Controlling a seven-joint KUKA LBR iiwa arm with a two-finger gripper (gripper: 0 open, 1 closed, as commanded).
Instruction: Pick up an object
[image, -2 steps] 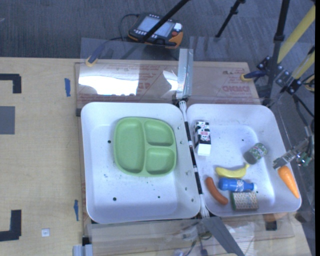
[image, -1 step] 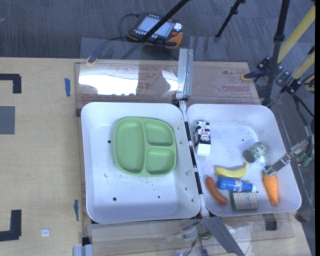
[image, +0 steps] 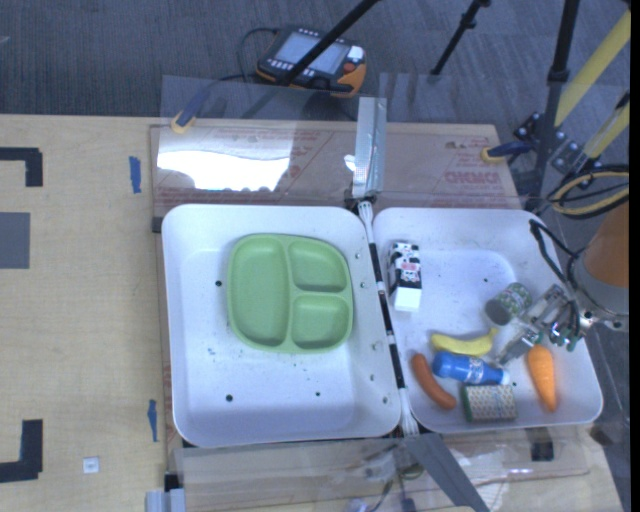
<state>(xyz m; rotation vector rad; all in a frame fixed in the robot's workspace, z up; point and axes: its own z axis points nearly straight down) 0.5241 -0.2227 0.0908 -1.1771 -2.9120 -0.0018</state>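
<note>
We see two white bins side by side. The left bin holds a green divided plate, three compartments, lying flat near the middle.

The right bin holds the clutter. A small black-and-white carton lies at the far left part of that bin, well apart from the rest. Along the near edge we see a red sausage-shaped toy, a blue bottle, a yellow banana just beyond the bottle and touching it, a speckled grey block near the bottom rim, and an orange carrot on the right. A small greenish-grey round thing sits just beyond the banana; we cannot tell what it is.

The gripper reaches in from the right, low inside the right bin, between the round thing and the carrot, its tip close to the banana's right end and the bottle's cap. It is blurred and cluttered, so we cannot tell how it is set, and we see nothing clearly held.

We judge the step as the descent or approach onto the pile, grasp not yet shown. The likely target is the banana or the blue bottle. The next move calls for settling on one item, closing on it alone, then lifting straight up; the neighbours are touching, so a double grab or a slip is a risk.
</note>
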